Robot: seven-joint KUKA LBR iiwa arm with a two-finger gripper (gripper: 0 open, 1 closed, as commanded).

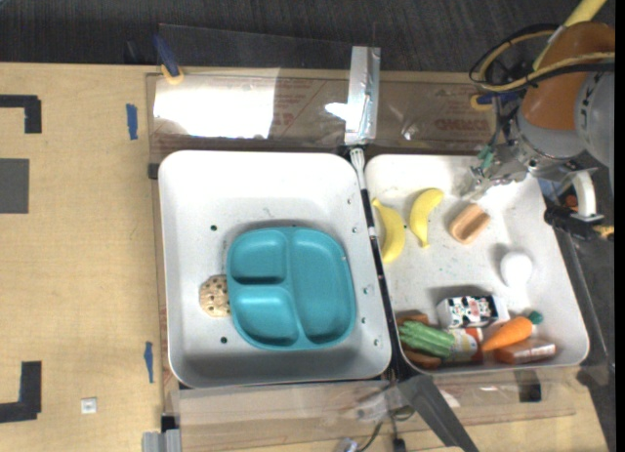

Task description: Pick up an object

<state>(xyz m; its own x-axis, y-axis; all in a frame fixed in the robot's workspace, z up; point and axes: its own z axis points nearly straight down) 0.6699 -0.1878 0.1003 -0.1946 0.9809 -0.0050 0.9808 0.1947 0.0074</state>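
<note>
The right bin point(552, 245) holds two yellow bananas point(391, 232) point(425, 212) at its upper left, with a tan bun-like piece point(469, 223) beside them. A white egg point(516, 267) lies to the right of the middle. Along the near wall lie a black-and-white carton point(467, 309), an orange carrot point(509, 332) and a green vegetable point(430, 339). My gripper point(485, 173) hangs over the bin's far right part, just above and right of the bun-like piece. Nothing shows between its tips.
The left bin point(190, 182) carries a teal divided plate point(293, 286) with a cookie point(213, 296) at the plate's left edge. A metal divider point(362, 99) stands behind the bins. The arm's orange band point(562, 89) and cables sit at the upper right.
</note>
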